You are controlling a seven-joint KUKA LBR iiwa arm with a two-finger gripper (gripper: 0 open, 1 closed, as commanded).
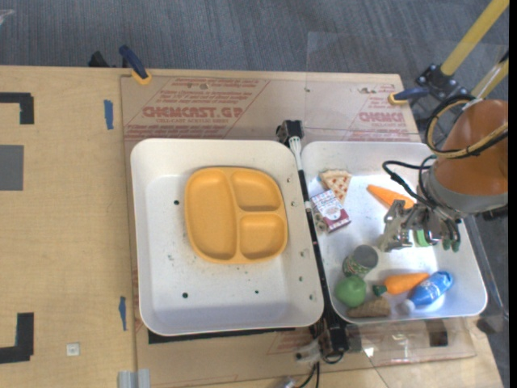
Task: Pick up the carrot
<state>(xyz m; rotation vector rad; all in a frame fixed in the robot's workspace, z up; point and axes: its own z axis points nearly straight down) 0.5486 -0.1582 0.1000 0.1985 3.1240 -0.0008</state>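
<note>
Two orange carrot-like pieces lie in the right bin (477,297). One orange piece (386,193) lies slantwise in the upper middle, its right end hidden under the gripper. The other carrot (406,282) lies near the bin's front, between a grey can and a blue bottle. My gripper (395,231) hangs over the middle of the right bin, just below-right of the upper orange piece and above the lower carrot. Nothing visibly sits in it. The grey arm with its orange band (477,148) reaches in from the right.
The right bin also holds a pizza slice (335,183), a small carton (329,210), a grey can (361,260), a green apple (350,291) and a blue bottle (428,291). A yellow divided plate (236,213) sits in the left bin (153,241).
</note>
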